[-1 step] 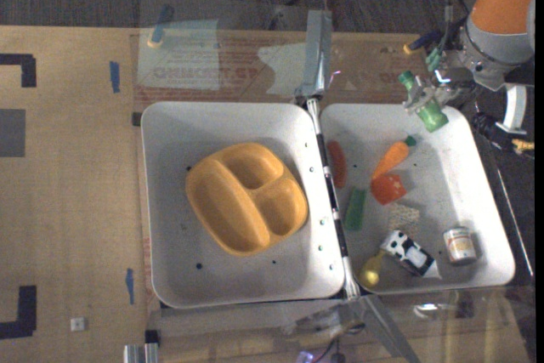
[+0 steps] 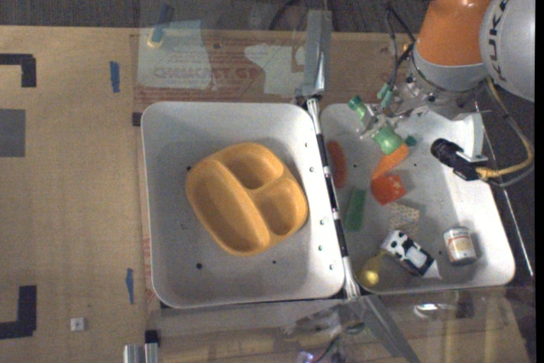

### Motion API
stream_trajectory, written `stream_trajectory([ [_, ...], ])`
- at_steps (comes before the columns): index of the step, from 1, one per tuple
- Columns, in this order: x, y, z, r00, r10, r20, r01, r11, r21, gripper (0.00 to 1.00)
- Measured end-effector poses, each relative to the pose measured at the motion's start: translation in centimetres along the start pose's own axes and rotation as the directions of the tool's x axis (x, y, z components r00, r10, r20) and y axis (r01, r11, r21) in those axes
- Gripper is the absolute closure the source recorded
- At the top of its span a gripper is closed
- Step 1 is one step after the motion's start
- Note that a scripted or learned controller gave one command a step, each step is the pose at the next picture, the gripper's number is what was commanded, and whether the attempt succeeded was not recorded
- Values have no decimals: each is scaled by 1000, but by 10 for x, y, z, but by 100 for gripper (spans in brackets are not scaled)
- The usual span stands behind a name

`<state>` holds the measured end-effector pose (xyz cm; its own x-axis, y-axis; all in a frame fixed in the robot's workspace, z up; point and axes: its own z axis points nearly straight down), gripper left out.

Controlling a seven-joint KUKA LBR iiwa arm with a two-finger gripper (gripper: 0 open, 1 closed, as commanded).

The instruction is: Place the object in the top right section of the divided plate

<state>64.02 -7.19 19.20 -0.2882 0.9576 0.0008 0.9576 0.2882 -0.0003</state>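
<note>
The divided plate (image 2: pixel 246 198) lies with its long axis diagonal; tool (image 2: pixel 380 116) state unclear

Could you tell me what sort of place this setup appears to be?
Probably a robotics lab bench for pick-and-place trials: a robot arm reaches over two white bins, the right bin scattered with toy items, the left bin holding a yellow divided plate. Blue tape marks dot the benchtop.

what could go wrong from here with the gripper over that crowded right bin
The gripper hovers at the toy carrot, with a red block lying close beside it, so it could nudge or grab the wrong piece. The yellow divided plate sits rotated in the left bin, so the top right section is easy to miss.
</note>
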Motion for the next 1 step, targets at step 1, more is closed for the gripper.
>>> stream_trajectory([
  [1,68,-20,7,956,-293,0,293,956,0,100],
])
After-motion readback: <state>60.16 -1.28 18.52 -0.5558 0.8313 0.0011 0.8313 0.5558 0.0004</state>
